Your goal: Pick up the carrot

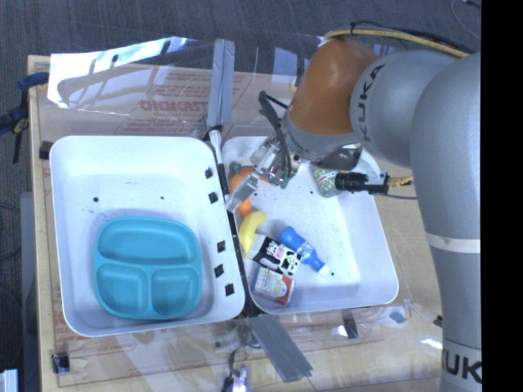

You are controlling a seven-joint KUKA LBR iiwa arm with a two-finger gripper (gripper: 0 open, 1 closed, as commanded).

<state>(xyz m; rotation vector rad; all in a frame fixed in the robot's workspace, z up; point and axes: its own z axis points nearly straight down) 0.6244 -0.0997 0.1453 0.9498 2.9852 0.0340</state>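
Observation:
The orange carrot [239, 181] lies in the upper left corner of the right bin [368, 243], against the wall shared with the left bin. My gripper [247, 191] reaches down and to the left from the orange wrist band and sits right over the carrot, touching or nearly touching it. Orange shows both above and below the gripper tip. The gripper body hides part of the carrot.
Just below the carrot lies a yellow banana [251, 228]. A blue bottle [299, 249], a black-and-white carton [277, 257] and a small packet [272, 285] follow. A green can [326, 183] sits under the wrist. The left bin [122, 166] holds a blue divided tray [149, 266].

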